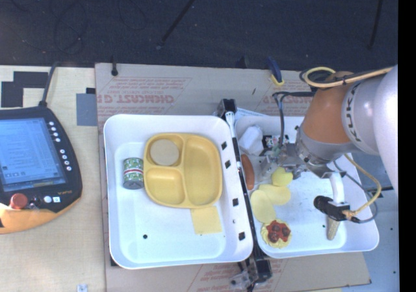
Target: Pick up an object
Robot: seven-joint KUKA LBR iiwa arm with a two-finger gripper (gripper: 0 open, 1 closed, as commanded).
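Note:
My gripper (278, 162) reaches down into the right bin (364, 242), near its back left part. Just under it lies a small yellow piece (282, 178), and whether the two touch is unclear. A larger pale yellow piece (265, 203) lies in front of that. A round yellow item with a red top (277, 233) sits near the front wall. A brown oval item (248, 172) rests against the bin's left wall, and a white item (251, 136) lies at the back left. A tan cone (333, 227) lies at the front right.
The left bin (123, 238) holds a yellow divided plate (195, 177), a small green-and-white can (133, 172) left of it, and a flat yellow square (207, 220) in front. A control pendant (32, 160) lies on the bench at far left.

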